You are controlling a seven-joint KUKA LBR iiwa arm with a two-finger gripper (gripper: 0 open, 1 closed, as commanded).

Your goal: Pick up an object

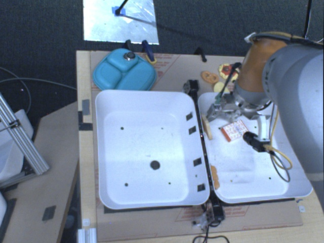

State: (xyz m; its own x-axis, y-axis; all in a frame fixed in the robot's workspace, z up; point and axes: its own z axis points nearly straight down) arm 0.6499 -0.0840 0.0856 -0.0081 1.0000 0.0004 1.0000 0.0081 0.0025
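— So, what did the bench and the room look like?
— Dark carpet (pixel 40 34) all round, with a shiny sheet (pixel 101 14) lying on it at the back. Aluminium rail (pixel 23 146) at far left. Tan bench top (pixel 172 67), and a blue moulded tub (pixel 124 72) sat on it just behind the left bin (pixel 101 103). That bin had one small dark disc (pixel 155 164) near mid-floor, with wide white floor around it.

— And the gripper?
— The gripper (pixel 224 113) hung over the back-left corner of the right bin (pixel 253 178), on the grey arm (pixel 296 85) coming in from the right. Couldn't tell how wide it was spread or whether it had hold of anything; the tip was too cluttered to read. The red-and-white patterned card (pixel 234 131) lay flat on the bin floor just beside it. Contact unclear.

— Edges, free room?
— The bins sat wall to wall down the middle. A tan stick (pixel 206 127) lay along the right bin's left wall, and an orange piece (pixel 214 177) lay further forward by the same wall. The front half of that floor was bare white. Two orange-yellow toys (pixel 209 77) sat on the bench behind the right bin, outside it.
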